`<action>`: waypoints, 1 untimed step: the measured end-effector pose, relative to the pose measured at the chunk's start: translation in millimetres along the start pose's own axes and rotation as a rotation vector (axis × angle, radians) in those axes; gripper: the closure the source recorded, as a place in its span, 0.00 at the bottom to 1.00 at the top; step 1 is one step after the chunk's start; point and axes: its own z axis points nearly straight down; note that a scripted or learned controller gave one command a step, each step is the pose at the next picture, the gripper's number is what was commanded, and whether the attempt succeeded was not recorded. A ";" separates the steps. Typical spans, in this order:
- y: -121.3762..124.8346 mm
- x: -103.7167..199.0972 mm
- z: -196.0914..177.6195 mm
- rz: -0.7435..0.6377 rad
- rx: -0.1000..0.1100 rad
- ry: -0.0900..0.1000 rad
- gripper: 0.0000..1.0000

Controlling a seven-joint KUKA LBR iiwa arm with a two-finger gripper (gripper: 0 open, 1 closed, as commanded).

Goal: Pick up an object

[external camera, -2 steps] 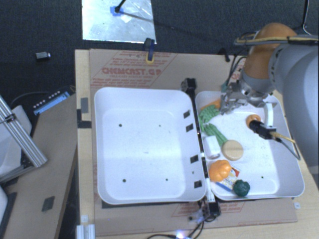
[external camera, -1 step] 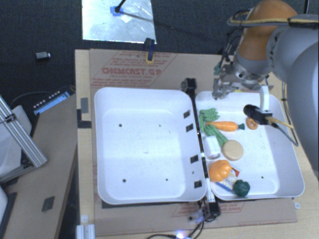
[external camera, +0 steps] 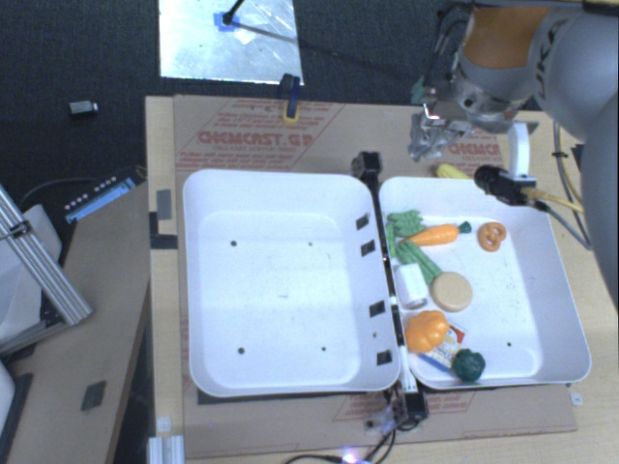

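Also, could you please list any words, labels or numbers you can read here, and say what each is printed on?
"CHEMCAST GP": red print on the brown board under the bins, above the left bin.
More red print on the board by the tool: too blurred to read.
Smaller red lines around both: too small to read.

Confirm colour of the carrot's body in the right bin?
Orange, with a green tip; the carrot shows clearly in the camera view.

One fixed camera above the bench [external camera: 261, 124], looking down at a slant, far enough to take in both white bins [external camera: 280, 288] side by side, floor beyond the far edge, arm [external camera: 542, 46] entering from the right
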 end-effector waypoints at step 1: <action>-6.4 26.7 -197.8 0.001 -0.009 -0.001 1.00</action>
